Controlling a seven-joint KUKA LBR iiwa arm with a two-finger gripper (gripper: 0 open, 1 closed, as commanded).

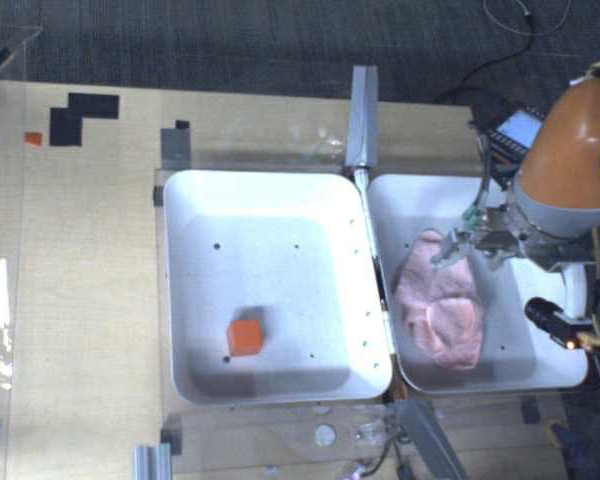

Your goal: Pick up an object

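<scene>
Hanging over the pink cloth [440,303] in the right bin [510,363], the tool [458,243] looks open; it should drop straight down, then pinch a fold.

arm [580,158] cut off at right edge

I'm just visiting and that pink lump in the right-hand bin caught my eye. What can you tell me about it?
The pink cloth looks like soft, crumpled fabric, pale pink with folds and creases, bunched into an irregular heap rather than spread flat. It lies on the floor of the right bin, toward that bin's left side, near the divider between the two bins. The arm's tool is at its upper edge; whether they touch is unclear.
</scene>
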